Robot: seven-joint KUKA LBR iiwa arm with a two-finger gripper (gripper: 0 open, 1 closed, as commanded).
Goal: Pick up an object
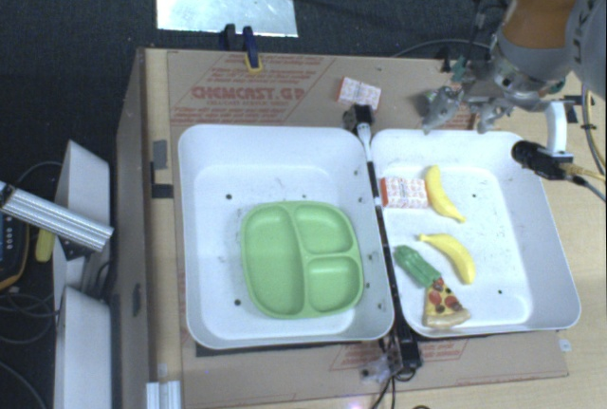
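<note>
Hovering with gripper over the far rim of right bin, spread wide, nothing between the fingers, well apart from every item. Looks like pre-grasp, nothing picked yet. Candidates all in the right bin: upper banana just beside red-and-white packet near the divider; lower banana mid-bin, close to green pickle-like piece; pizza slice at the near edge. Probably best to go for the upper banana: nearest to the gripper, bare floor on its right. Should line the jaws across the short width, not along the length, and centre on the thick middle. Need to come straight down, keep wide until low, then close. Watch for clipping the packet on the left side and for the curved toy rolling or slipping out. Better to skip the pizza slice, too flat and tight against the wall. Ignore green divided plate in left bin.
</note>
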